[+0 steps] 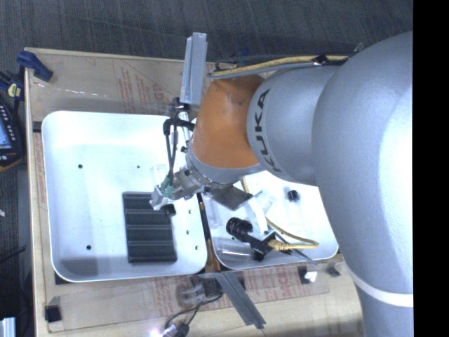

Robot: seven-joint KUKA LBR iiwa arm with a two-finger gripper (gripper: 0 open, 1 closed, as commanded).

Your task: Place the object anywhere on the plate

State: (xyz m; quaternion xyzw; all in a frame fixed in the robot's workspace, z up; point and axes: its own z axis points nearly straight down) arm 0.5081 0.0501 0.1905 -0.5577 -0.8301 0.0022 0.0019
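Two white bins (pixel 91 181) on plywood bench (pixel 105 83), dark carpet (pixel 105 12)

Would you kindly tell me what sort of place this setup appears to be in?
Probably a robotics lab or test cell: a grey and orange KUKA arm reaches over two shallow white bins on a plywood bench, with a blue clamp at its corner.

Bulky grey arm (pixel 351 139), orange band (pixel 219 128) (black KUKA lettering (pixel 264 128))
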